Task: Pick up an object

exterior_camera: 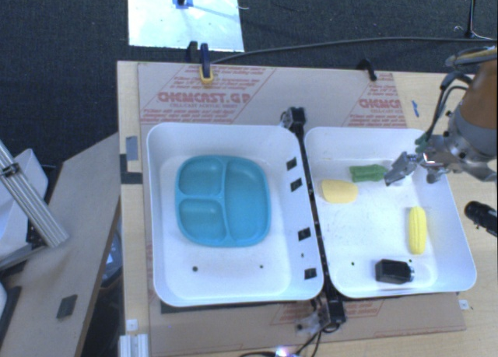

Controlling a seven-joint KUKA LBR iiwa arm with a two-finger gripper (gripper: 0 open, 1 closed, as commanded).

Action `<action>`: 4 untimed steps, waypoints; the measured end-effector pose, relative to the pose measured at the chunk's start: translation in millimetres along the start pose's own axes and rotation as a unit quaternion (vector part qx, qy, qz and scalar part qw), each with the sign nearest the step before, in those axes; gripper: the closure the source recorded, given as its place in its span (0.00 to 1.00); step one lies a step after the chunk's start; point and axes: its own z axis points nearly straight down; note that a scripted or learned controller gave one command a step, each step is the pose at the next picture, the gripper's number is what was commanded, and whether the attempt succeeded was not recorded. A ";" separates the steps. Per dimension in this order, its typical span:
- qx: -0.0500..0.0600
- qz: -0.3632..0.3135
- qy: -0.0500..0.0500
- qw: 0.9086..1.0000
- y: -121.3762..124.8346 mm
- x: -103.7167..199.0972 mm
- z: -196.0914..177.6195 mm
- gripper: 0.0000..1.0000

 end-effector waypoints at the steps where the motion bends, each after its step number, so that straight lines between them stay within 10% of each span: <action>1: 0.001 0.001 0.000 1.000 1.6 -1.5 62.2 0.00; 2: 0.000 0.000 0.000 1.000 3.9 -5.6 105.1 0.00; 3: -0.003 0.000 -0.001 1.000 5.8 -6.1 91.9 1.00; 4: -0.005 -0.001 -0.001 1.000 15.0 -6.3 30.0 1.00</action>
